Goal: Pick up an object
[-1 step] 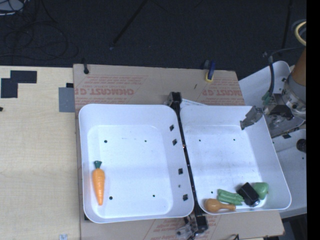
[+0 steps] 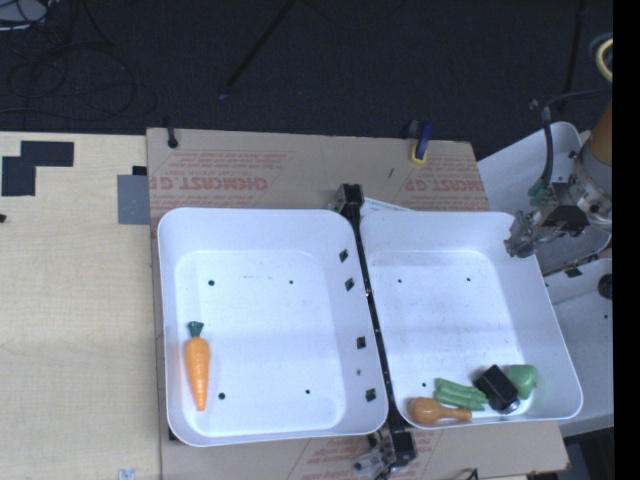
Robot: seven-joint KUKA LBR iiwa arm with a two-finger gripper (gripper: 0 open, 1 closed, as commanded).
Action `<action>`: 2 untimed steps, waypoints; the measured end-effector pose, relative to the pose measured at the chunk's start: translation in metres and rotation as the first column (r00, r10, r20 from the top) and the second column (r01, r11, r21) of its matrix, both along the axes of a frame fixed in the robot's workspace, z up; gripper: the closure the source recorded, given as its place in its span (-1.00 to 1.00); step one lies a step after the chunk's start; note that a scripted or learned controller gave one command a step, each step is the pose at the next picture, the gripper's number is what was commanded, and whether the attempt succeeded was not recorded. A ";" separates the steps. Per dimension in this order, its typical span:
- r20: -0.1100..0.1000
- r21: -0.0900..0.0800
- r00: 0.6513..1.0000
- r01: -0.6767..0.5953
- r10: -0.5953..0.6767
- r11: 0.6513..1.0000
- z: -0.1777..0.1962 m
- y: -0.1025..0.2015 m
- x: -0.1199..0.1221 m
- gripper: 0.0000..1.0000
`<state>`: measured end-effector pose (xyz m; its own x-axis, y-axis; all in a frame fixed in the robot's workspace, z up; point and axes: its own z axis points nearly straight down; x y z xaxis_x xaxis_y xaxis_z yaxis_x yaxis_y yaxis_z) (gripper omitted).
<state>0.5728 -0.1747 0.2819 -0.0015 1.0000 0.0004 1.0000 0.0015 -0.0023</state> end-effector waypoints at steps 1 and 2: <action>0.004 -0.003 1.000 -0.003 0.003 1.000 -0.056 -0.035 0.074 1.00; 0.004 0.000 1.000 -0.003 0.003 1.000 -0.014 0.028 0.072 1.00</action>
<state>0.6446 -0.1467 0.2677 -0.0048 1.0000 0.0002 1.0000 0.0048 0.0016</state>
